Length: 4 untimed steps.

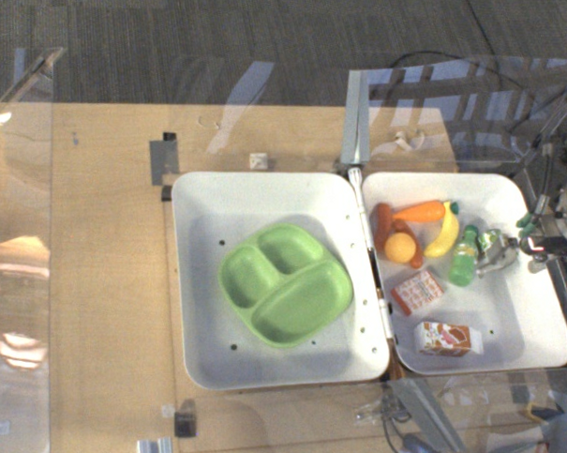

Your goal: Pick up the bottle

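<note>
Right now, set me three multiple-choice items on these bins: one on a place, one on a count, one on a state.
1. Where is the green divided plate?
A. left bin
B. right bin
C. on the bench

2. How many cartons are in the right bin?
A. one
B. two
C. four

3. How does the green bottle stand to the gripper?
A. lifted clear of the bin
B. down in the bin, gripper right beside it
C. on the plate

Answers: 1 A, the plate fills the left bin. 2 B, two red-and-white cartons. 3 B, the bottle is among the fruit with the gripper at its right.
</note>
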Motion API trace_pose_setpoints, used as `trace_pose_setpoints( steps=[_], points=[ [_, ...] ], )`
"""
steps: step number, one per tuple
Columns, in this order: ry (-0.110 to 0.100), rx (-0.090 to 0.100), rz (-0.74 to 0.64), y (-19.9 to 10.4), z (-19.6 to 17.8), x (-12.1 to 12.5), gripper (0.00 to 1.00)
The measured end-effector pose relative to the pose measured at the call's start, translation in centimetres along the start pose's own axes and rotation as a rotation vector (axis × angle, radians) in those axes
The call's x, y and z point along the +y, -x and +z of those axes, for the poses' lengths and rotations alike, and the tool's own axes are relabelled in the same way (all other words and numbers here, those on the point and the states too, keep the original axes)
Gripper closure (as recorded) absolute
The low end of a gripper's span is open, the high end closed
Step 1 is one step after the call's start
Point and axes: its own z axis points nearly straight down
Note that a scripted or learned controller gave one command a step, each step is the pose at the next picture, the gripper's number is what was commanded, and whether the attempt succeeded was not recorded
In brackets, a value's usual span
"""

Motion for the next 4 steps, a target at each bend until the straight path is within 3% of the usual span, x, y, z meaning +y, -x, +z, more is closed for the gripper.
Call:
trace_pose_setpoints(
  steps=[1, 2, 3, 4],
  points=[
    [-0.002, 0.0, 0.091, 2.0, 10.2, 8.4, 0.0],
    [0.028, 0.003, 0.055, 1.6, 14.1, 11.3, 0.0],
    [0.033, -0.002, 0.05, 1.7, 12.9, 11.5, 1.0],
    [0.002, 0.0, -0.014, -2.3, 5.1, 17.8, 1.0]
  ],
)
